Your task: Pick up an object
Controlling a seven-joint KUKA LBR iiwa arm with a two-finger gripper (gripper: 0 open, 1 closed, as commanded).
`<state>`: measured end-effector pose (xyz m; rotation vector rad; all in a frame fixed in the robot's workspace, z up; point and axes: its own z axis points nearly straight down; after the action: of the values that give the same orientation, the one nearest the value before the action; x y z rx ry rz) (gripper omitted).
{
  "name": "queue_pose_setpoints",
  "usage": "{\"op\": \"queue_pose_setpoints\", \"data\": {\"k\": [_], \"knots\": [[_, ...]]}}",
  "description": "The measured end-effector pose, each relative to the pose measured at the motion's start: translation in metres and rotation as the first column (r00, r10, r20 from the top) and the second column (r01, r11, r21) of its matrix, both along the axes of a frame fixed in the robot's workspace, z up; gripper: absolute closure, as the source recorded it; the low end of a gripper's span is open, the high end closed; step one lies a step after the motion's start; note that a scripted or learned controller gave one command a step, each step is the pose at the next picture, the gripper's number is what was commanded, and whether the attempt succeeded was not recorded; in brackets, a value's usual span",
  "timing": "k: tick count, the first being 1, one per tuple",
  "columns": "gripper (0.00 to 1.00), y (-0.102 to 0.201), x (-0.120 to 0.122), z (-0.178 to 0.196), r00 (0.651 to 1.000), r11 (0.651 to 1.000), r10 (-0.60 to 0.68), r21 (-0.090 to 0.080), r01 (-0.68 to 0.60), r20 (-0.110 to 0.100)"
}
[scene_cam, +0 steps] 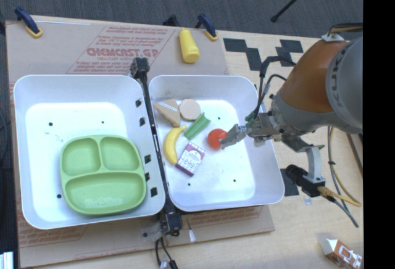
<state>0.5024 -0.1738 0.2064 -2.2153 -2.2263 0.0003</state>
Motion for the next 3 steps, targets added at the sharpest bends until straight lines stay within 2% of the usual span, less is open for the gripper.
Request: {"op": "queue_pose_setpoints", "data": {"k": [1,2,3], "knots": [[0.00,0.015,-0.026,-0.115,1.000,1.000,0.002,0.001,-0.002,-0.003],[1.00,0.014,-0.026,-0.105,1.000,1.000,0.007,0.001,-0.007,-0.004],[1.00,-0.014,-0.025,-0.044,1.000,1.000,-0.002,-0.001,0.002,0.002]]}}
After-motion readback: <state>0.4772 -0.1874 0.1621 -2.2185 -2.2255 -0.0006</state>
